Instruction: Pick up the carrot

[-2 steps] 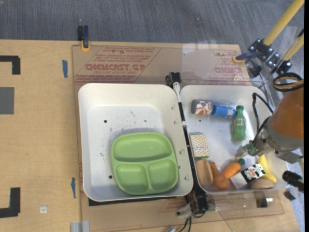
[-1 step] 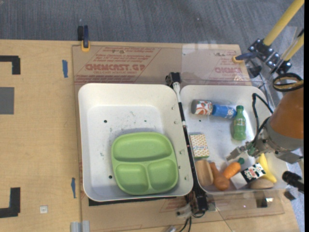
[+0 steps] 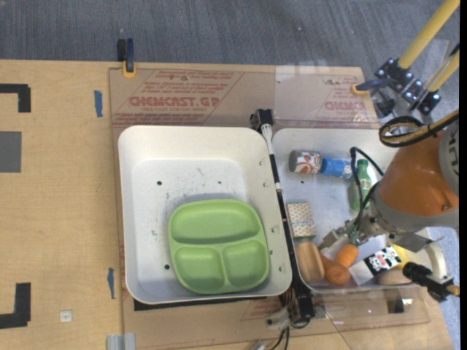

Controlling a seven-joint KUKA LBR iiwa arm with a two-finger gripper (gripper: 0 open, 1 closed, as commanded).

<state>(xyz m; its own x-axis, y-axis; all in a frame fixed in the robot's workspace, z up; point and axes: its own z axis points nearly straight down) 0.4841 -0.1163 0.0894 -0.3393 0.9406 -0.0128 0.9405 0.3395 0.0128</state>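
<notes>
The carrot is a short orange piece lying near the front of the right bin, next to a tan bread-like item. My gripper hangs low in this bin, under the arm's orange band. Its tip sits right over the carrot's upper end and looks to be touching it. The wrist hides part of the bin floor behind it.
The right bin also holds a can with a blue end, a green bottle, a patterned packet and a black-and-white item. A green divided plate lies in the left bin.
</notes>
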